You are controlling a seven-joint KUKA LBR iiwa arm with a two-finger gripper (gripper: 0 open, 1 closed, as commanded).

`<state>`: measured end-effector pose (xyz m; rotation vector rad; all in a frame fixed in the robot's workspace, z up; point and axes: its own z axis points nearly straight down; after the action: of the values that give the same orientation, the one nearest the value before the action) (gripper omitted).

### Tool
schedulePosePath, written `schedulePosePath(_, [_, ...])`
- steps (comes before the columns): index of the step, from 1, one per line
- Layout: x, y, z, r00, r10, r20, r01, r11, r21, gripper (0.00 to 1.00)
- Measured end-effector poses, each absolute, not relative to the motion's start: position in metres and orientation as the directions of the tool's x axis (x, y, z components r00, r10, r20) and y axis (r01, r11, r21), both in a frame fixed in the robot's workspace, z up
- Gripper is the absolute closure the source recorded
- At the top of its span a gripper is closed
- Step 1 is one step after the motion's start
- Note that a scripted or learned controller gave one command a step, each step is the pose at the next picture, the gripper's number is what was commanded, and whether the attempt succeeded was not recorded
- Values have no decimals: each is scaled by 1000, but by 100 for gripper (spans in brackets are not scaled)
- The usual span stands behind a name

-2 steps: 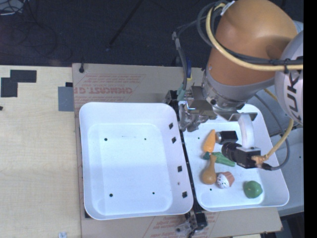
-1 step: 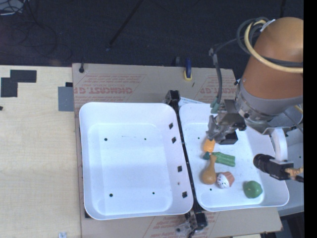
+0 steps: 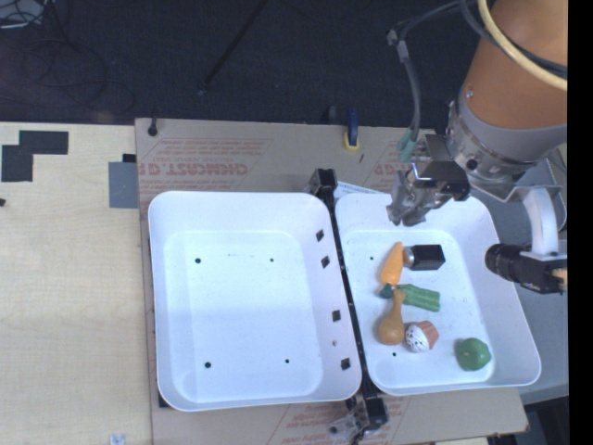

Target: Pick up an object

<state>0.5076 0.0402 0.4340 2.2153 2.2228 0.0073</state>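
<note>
Camera view: gripper [image 3: 409, 213] over upper part of right bin [image 3: 519, 341], above rear wall; pincer state unclear, cannot tell. Lying in right bin: orange carrot [image 3: 392, 264] touching black block [image 3: 427, 257], green bean pod [image 3: 416, 296] below, tan pear shape [image 3: 391, 324], white-and-orange ball [image 3: 422, 336], green lime [image 3: 473, 353] near front right corner. Left bin [image 3: 176, 360] alongside.

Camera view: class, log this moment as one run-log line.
gripper: above right bin's far edge, nothing seen held | carrot, black block, green ball: lying in bin
</note>
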Motion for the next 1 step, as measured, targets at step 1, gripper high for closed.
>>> schedulePosePath(1, [474,32,351,1,1000,-1,1000,-1,-13,100])
